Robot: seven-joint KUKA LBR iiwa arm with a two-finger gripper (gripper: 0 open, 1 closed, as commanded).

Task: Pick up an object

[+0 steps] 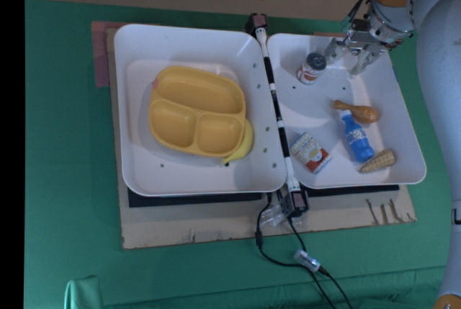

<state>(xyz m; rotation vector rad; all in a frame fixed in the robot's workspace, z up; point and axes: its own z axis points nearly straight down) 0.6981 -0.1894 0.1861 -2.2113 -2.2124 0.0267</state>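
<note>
The small can, with a red and white label and a dark grey lid, lies tilted near the far-left corner of the right bin; I judge it the likeliest thing to be picked, because the gripper hangs just to the right of it, over the far edge of that bin; no other object is so near. The fingers look spread apart with nothing between them; so the grasp is not yet made, and the step in hand seems to be the approach. The next move would call for shifting toward the can, going down, and closing across its round body; since it lies tilted, it may roll or slip away, I think.

Nearer to the camera than the can lie the other objects; a brown drumstick, then a blue bottle just beside it, an ice cream cone toward the near-right corner, and a small snack packet, almost directly below the can in the view. To the left of the can, in the left bin, rests a yellow divided plate.
</note>
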